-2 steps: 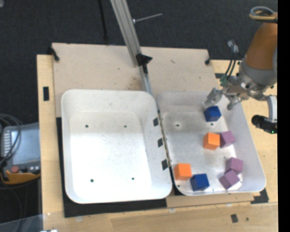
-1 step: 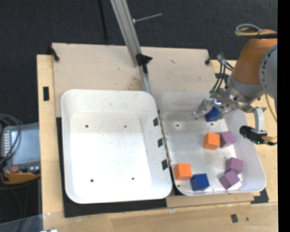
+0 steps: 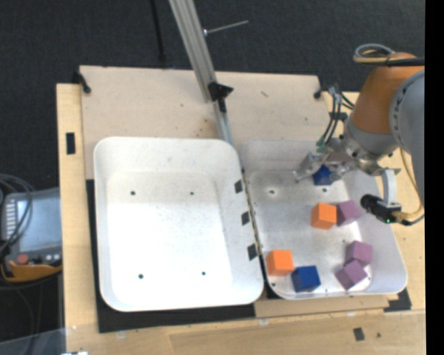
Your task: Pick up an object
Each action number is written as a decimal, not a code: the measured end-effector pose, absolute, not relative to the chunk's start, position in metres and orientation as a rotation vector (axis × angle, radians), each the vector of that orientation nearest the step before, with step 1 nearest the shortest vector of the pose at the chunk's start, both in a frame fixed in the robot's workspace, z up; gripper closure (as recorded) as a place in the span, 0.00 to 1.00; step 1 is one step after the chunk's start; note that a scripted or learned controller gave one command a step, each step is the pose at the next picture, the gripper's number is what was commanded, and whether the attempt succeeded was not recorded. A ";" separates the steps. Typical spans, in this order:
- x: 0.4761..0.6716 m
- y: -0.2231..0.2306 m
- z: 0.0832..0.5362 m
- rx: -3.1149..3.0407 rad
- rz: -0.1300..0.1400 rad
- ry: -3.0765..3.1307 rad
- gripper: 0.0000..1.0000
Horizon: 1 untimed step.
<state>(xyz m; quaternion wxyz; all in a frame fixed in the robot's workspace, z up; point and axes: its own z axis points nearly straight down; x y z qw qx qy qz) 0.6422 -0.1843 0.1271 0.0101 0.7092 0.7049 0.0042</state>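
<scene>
Leaving the small blue foam cube point(image 3: 306, 278) alone, I'm lifting straight, my gripper point(image 3: 322, 171) clamped on another blue block point(image 3: 323, 175).

Both white bins look like smooth moulded plastic with a soft sheen: the one at centre left point(image 3: 170, 220) is speckled with fine dark flecks, and the one at lower right point(image 3: 281, 176) is much the same. The counter point(image 3: 155, 98) beneath them reads as pale, matt wood or board. A slanted rail point(image 3: 196, 39) at upper centre looks like ribbed bare metal. The blocks in the right bin, among them an orange cube point(image 3: 324, 215), a blue cube point(image 3: 305, 278) and a purple block point(image 3: 351, 274), appear matt, like foam or painted wood. The arm's orange band point(image 3: 377, 102) at upper right is smooth and faintly glossy. The floor point(image 3: 59, 21) around looks like dark, rough carpet.
</scene>
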 end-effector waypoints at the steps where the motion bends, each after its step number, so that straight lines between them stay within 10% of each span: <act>1: 0.643 -0.186 0.138 2.213 0.016 2.194 1.00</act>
